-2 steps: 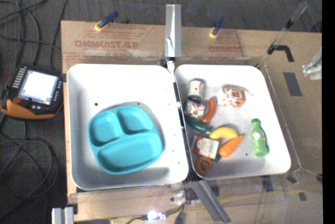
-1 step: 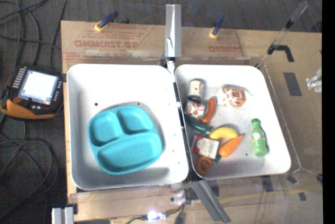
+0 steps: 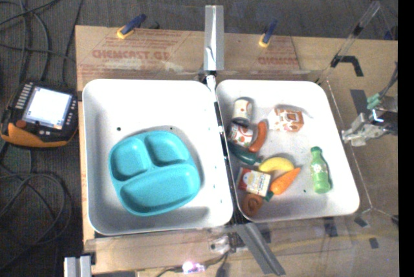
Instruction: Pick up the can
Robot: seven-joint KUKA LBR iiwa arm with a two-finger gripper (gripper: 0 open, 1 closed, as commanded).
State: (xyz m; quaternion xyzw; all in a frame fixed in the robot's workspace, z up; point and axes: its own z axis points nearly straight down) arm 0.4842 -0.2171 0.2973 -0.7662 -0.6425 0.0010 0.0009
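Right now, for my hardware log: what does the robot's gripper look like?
The gripper looks pale grey and metallic, small and angular, with a little green patch on its upper part. It is too small and blurred to make out any markings or cables.

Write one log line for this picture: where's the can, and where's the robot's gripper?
can: right bin, back left, untouched | gripper: outside bin's right edge | teal plate: left bin

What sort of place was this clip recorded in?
Most likely a robotics lab test bench, not a home kitchen. Two white bins sit on a clamped cardboard sheet, the food items such as the can look like toys, and a handheld control pendant lies among floor cables.
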